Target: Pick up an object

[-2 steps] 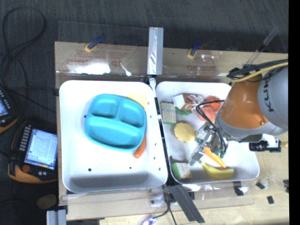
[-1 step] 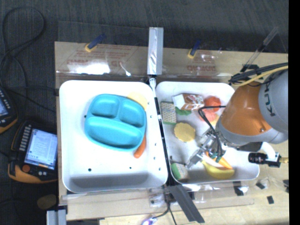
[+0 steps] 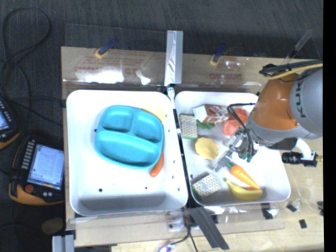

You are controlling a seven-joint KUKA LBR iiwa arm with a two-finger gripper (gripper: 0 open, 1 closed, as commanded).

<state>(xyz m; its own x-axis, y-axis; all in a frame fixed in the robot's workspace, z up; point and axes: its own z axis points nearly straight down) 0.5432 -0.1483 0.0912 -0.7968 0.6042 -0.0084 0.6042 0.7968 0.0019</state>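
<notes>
Camera view: gripper (image 3: 229, 160), grip state I cannot tell, should descend squarely beside the carrot (image 3: 243, 176).

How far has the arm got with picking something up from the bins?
Done: the hand is down inside the right bin, among the toys. In hand: nothing visibly lifted; it sits by the yellow round piece and the carrot. Left: grasping an item and raising it.

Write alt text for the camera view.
A grey and orange robot arm reaches from the right, its gripper low in the right bin among a carrot, banana and other toy food. The left bin holds an overturned blue divided plate.
</notes>
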